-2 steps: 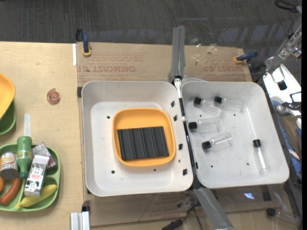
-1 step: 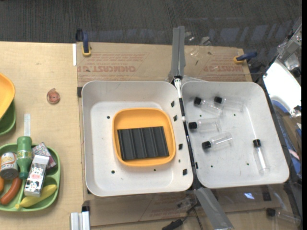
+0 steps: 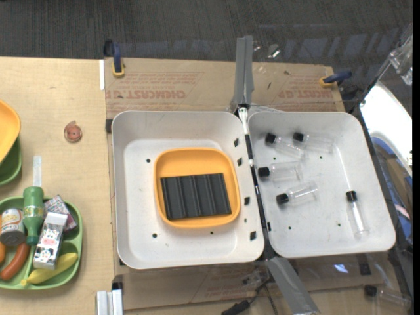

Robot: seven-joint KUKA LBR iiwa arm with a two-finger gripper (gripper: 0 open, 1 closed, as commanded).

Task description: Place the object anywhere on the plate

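An orange square plate (image 3: 195,157) sits in the middle of the left white bin (image 3: 131,176). A dark grey ribbed rectangular block (image 3: 197,196) lies flat on the plate and covers most of its inner area. The right white bin (image 3: 374,235) holds several clear vials with black caps lying on their sides. One vial (image 3: 296,194) is near the bin's centre, another (image 3: 355,212) lies towards the right wall, and others (image 3: 283,143) are near the back left.
On the wooden table at the left stands a green plate (image 3: 65,268) of toy food and a bottle, with an orange bowl (image 3: 6,133) behind it. A small pink disc (image 3: 73,132) lies on the table. Clamps (image 3: 117,65) hold the cardboard behind the bins.
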